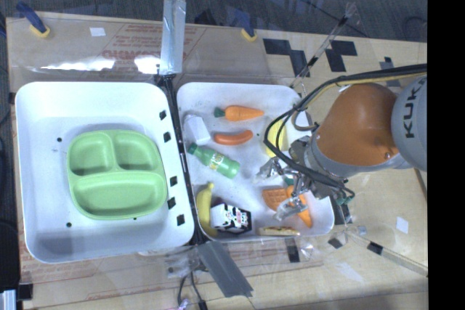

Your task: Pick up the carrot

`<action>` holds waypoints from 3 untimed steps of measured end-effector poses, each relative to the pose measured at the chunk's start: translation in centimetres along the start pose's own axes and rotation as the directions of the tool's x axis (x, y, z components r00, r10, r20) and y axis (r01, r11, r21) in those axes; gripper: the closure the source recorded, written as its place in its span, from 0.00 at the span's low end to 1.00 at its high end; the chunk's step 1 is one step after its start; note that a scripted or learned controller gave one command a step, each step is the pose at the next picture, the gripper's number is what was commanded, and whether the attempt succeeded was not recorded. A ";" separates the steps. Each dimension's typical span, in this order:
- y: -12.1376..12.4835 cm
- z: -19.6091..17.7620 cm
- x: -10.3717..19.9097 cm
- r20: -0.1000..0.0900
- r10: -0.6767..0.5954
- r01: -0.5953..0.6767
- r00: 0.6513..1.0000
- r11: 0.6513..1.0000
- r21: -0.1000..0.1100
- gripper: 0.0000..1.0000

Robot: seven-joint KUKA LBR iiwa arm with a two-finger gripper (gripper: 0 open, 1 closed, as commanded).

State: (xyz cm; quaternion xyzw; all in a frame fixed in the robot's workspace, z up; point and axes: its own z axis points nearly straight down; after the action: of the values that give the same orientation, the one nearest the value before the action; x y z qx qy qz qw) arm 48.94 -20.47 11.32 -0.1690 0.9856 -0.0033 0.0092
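The carrot [241, 112], orange with a green top, lies on its side near the far wall of the right bin [218, 91]. My gripper [283, 187] hangs low over the near right part of that bin, well short of the carrot and to its right. Its fingers [272, 169] stand spread apart, so it is open. Just beneath them lies a flat orange piece [276, 197], and I cannot tell whether they touch it. The orange wrist band [356, 127] hides the bin's right wall.
In the right bin lie a red sausage [232, 136], a green bottle [216, 160], a white packet [196, 129], a banana [205, 205], a black-and-white carton [233, 218] and an orange wedge [305, 217]. A green divided plate [116, 174] sits in the left bin [29, 156].
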 end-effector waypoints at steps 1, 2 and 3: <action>-0.4 2.2 -0.1 -0.007 -0.301 0.301 0.953 0.953 -0.009 0.00; -0.3 1.1 -0.4 0.001 -0.306 0.306 0.952 0.952 -0.002 1.00; -0.3 1.1 -0.4 0.001 -0.306 0.306 0.952 0.952 -0.002 0.00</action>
State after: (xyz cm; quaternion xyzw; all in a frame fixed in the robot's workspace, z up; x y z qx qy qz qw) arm 49.43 -20.65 10.22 -0.3198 0.9474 -0.0036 0.0088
